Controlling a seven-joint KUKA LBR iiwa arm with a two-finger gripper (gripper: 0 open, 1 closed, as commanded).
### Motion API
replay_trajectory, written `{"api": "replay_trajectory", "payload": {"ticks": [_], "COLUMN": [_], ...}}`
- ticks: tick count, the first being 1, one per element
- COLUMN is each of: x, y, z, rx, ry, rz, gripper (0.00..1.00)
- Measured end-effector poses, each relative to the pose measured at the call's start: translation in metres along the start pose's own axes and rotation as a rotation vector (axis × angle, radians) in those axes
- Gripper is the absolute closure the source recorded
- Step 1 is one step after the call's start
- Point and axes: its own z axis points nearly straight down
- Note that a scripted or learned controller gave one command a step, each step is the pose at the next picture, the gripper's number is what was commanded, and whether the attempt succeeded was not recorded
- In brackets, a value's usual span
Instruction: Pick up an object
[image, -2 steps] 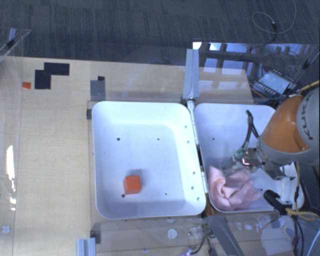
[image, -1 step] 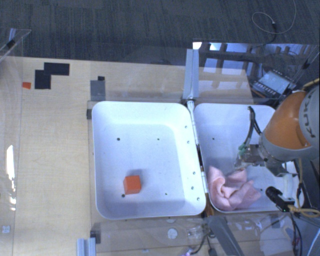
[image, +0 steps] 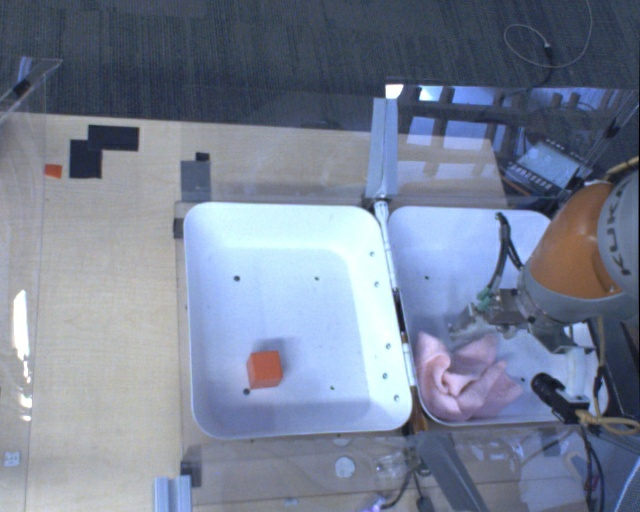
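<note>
Low in the right bin (image: 440, 240), the pincer (image: 480, 320) hangs just above a crumpled pink cloth (image: 462, 378), its state impossible to tell; an orange block (image: 265, 369) lies in the left bin (image: 280, 225).

a robotics lab: a wooden bench (image: 100, 300) with two white bins (image: 200, 300), clear guard panels and loose cabling (image: 545, 45).
</note>
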Motion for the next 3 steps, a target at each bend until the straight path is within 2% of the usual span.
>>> {"api": "replay_trajectory", "payload": {"ticks": [1,2,3], "x": [-0.045,-0.067,-0.008], "y": [0.029,-0.022,-0.023], "z": [-0.041,0.013,0.012], "rx": [0.021,0.013,0.008], "ry": [0.004,0.005,0.005], "rz": [0.018,-0.213,-0.282], "gripper": [0.0,0.0,0.0]}}
